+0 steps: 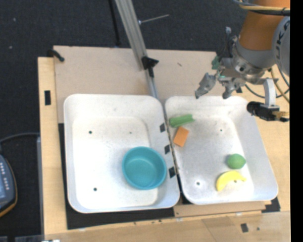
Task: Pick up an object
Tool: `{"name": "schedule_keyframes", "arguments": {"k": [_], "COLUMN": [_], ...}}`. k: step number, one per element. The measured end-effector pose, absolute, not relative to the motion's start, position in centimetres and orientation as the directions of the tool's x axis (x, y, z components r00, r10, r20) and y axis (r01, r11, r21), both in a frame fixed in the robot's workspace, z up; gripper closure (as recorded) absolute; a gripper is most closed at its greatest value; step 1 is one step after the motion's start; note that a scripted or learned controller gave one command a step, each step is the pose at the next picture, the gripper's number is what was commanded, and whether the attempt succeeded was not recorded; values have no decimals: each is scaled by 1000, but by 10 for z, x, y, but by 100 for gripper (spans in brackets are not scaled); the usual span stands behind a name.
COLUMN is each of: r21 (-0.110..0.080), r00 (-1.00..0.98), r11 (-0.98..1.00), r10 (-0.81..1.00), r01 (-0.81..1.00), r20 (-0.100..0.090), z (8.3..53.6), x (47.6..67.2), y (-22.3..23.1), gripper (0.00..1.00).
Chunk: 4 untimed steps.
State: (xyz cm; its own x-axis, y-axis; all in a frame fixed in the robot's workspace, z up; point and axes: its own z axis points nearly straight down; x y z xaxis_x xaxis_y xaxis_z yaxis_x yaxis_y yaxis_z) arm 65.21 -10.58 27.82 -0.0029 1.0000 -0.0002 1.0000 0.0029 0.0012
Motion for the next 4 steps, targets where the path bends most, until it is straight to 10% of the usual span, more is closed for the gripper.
{"name": "schedule_keyframes", "arguments": {"k": [4], "r21": [-5], "r00": [1], "r11": [-1], "r10": [1000], "r01": [1000], "r20": [-2], "z": [123], "x": [659], "y": [-115], "gripper": [0]}}
